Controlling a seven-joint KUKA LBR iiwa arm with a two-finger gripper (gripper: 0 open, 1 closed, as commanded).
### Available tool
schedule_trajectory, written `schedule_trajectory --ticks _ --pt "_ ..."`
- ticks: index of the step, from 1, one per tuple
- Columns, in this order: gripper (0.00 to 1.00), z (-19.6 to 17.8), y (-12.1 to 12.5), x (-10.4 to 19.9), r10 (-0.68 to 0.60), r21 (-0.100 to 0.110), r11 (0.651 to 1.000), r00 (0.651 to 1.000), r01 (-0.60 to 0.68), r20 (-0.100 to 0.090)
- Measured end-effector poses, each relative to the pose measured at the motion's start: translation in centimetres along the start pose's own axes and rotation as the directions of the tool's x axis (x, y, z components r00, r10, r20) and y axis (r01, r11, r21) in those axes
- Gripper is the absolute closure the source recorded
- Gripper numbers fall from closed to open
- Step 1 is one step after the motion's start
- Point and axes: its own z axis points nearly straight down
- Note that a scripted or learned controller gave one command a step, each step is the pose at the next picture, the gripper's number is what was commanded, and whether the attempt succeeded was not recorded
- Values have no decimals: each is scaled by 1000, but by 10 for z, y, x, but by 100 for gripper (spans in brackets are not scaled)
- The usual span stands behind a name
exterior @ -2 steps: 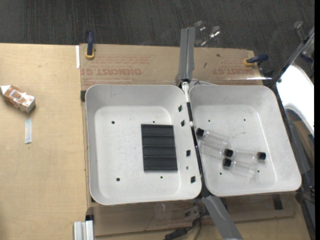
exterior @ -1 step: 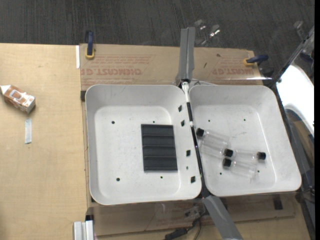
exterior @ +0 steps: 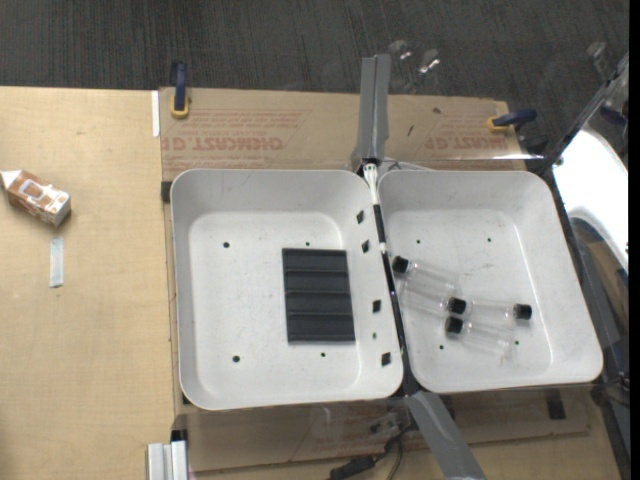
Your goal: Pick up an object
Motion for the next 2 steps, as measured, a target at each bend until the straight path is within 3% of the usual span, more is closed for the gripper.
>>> schedule_trajectory --ticks 2 --pt "100 0 -1 1 -143 0 990 990 143 -1"
